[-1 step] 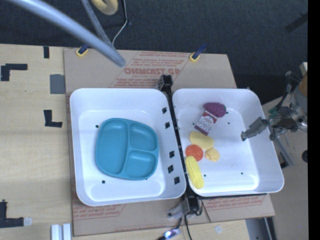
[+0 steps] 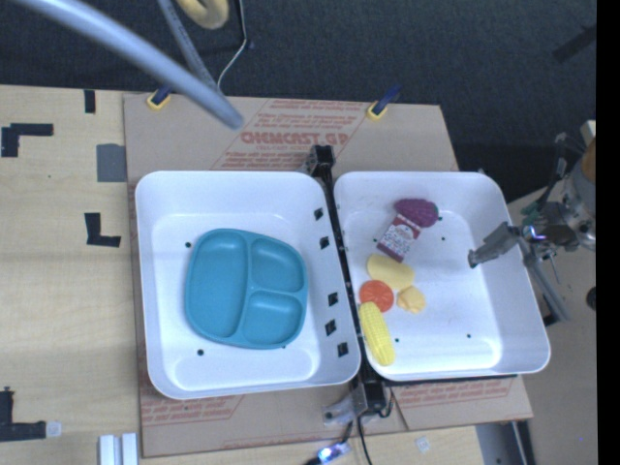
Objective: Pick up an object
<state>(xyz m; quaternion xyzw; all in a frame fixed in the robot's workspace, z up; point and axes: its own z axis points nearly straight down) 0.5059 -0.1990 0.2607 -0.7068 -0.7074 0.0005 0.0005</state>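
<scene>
- Camera view, right bin (image 2: 513, 352): six small toys, all in its left half.
- Purple piece (image 2: 417, 209) nearest the far edge, about midway along it.
- Carton (image 2: 398, 237), red and white, tilted, just below the purple piece and touching or nearly touching it.
- Yellow lump (image 2: 389, 270) just below the carton, toward the left edge.
- Orange disc (image 2: 377, 295) against the yellow lump's near side.
- Small yellow bit (image 2: 412, 300) just right of the disc.
- Corn (image 2: 376, 333) lying lengthwise by the near left corner, close along the left edge, its far end by the disc.
- Gripper (image 2: 489, 248) over the right edge of the right bin, about halfway along it, pointing in toward the bin's middle; well apart from every toy, nothing seen in its grasp; open or closed impossible to tell from here.
- Grey arm parts and cables behind it, beyond the bin's right edge.
- Left bin (image 2: 155, 260): blue plate (image 2: 247, 287) with three compartments, lying flat near the middle, slightly toward the near edge.
- Both bins side by side on a cardboard sheet (image 2: 291, 134), rims touching along the centre.
- Grey tube (image 2: 116, 37) slanting across the far left corner of the view, ending above the sheet's far edge.
</scene>
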